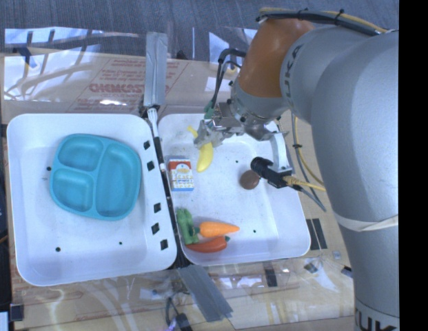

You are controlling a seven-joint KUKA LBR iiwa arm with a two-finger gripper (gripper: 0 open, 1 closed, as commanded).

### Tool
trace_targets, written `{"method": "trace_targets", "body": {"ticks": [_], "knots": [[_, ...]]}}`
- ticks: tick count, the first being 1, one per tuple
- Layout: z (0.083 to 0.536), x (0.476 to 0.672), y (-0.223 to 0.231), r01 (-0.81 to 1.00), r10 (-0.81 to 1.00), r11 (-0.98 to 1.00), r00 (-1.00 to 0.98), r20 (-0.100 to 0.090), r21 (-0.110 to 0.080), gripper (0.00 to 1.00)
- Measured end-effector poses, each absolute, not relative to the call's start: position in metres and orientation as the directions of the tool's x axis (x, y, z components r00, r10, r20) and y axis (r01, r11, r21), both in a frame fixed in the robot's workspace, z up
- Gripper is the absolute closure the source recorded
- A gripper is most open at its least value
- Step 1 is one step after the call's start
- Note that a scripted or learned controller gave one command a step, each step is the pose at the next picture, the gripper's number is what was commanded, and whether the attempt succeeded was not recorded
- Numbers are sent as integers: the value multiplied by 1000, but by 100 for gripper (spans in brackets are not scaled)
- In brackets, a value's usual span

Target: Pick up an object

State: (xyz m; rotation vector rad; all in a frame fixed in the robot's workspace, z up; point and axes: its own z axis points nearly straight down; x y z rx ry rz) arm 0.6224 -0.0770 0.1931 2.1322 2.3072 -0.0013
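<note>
Bins: two shallow white plastic bins, side by side – left bin [27,254], right bin [286,216].
Left bin contents: one light blue plastic plate with three compartments [96,176], lying flat.
Right bin contents: five items – one yellow banana-shaped toy [205,157], one small red-and-white printed box [180,174], one small brown round object [249,179], one orange carrot with green top [210,229], one red pepper-like item [208,245].
Carrot and red item: touching, at the near edge of the right bin.
Gripper [212,131]: over the far part of the right bin, directly above the banana's far end.
Fingers: cannot tell whether apart or together – the view is too unclear there.
Obstruction: the grey arm with orange band [282,54] covers the far right corner of the right bin.
Surroundings: brown cardboard sheet [83,81] beyond the bins.
</note>
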Motion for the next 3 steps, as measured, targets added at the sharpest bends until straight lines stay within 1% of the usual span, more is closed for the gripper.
{"method": "trace_targets", "body": {"ticks": [1, 2, 3], "knots": [[202, 622, -76, 997, 997, 83, -83, 0, -4, 100], [125, 601, -108, 997, 997, -81, 81, 0, -7, 100], [192, 600, -74, 996, 996, -84, 84, 1, -2, 100]]}}
